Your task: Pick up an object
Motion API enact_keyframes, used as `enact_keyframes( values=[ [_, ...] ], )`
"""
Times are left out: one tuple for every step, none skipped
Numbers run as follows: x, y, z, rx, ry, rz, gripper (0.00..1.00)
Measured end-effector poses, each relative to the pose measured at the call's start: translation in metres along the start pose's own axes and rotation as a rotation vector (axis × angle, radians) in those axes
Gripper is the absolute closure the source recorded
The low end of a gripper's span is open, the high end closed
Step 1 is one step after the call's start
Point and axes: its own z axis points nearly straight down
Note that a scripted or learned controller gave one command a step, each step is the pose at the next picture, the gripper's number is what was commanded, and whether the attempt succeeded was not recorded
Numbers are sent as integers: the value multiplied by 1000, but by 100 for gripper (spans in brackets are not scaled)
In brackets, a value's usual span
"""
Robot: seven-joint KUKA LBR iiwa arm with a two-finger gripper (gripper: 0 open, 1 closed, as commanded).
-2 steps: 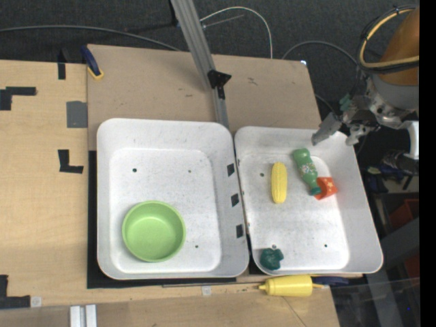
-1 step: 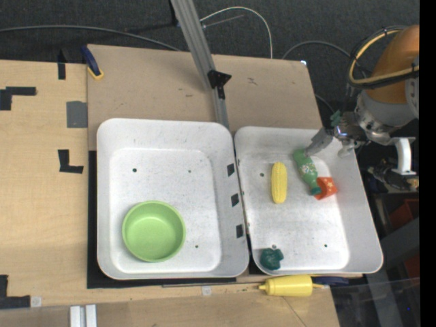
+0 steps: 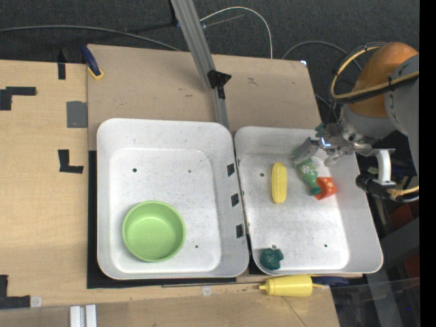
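On the left of the worktop [image 3: 41, 182] sit patches of black and grey tape. Next comes the left bin [image 3: 163, 142], white and shallow, with a lime-green bowl [image 3: 154, 231] standing upright in its near left corner. A grey metal pole [image 3: 197, 43] slants down from the top of the view and ends at the far edge where the two bins meet. The right bin [image 3: 340, 244] lies just beside the left one, their rims touching. In it, a yellow corn cob [image 3: 278, 182] lies lengthwise near the middle, apart from the other things. A small dark-green object [image 3: 272, 257] rests in the bin's near left corner. Just outside the near rim, a yellow bottle-shaped object [image 3: 289, 286] lies on its side. Right of the corn, a green and orange-red object [image 3: 316, 181] lies on the bin floor, perhaps two items pressed together. The gripper [image 3: 320, 152] hangs low over the far end of that object; whether its fingers are spread or pressed together I cannot tell. The arm [image 3: 388, 87] reaches in from the right.
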Motion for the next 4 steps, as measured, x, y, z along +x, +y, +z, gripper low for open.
enact_keyframes(
  values=[
    [0, 1, -14, -5, -2, -2, 100],
    [0, 10, -74, -12, -3, 0, 100],
    [-4, 6, -119, -10, -2, 0, 100],
    [-4, 7, -149, -9, -2, 0, 100]
  ],
)
